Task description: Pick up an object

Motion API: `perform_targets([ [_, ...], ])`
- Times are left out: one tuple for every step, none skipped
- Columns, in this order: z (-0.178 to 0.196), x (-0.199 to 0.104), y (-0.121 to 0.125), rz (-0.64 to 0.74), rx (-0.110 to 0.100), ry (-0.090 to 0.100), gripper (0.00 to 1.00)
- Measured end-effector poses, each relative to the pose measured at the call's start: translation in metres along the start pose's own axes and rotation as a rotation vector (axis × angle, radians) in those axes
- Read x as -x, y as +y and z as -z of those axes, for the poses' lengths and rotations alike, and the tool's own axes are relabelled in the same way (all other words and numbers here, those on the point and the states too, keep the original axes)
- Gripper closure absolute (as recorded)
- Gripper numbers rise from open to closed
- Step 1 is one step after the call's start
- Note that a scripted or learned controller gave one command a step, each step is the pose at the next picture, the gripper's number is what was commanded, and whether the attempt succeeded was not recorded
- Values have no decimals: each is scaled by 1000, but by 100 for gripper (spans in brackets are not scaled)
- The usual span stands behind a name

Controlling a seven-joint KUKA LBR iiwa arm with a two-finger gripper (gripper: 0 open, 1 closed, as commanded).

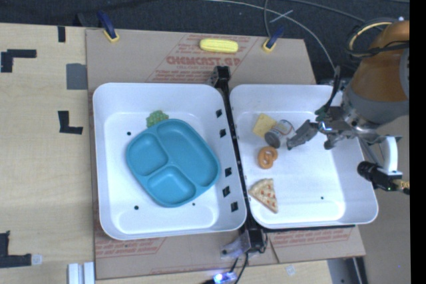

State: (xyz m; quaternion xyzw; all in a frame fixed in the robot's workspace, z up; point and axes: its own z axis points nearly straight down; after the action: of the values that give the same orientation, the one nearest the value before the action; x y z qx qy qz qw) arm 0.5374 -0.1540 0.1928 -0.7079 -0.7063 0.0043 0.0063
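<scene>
Claw (311, 137) spread wide, holding nothing, low in right bin (346, 209) beside can (278, 134); we judge pick not yet made; grasp, lift remain.

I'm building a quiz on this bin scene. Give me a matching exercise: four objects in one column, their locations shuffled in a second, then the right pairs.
Objects:
1. blue tray
2. corn cob
3. pizza slice
4. pretzel

Locations:
A. right bin, nearest the front rim
B. cardboard behind the bins
C. left bin
D. right bin, between the pizza slice and the cheese

Pairs: 1-C, 2-B, 3-A, 4-D
</scene>
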Motion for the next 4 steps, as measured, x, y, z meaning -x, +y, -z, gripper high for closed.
perform_targets([
  [7,0,3,4,13,-2,0],
  [-54,-4,-4,3,8,-2,0],
  [-106,-4,-3,2,15,-3,0],
  [-93,-5,-2,4,15,-1,100],
])
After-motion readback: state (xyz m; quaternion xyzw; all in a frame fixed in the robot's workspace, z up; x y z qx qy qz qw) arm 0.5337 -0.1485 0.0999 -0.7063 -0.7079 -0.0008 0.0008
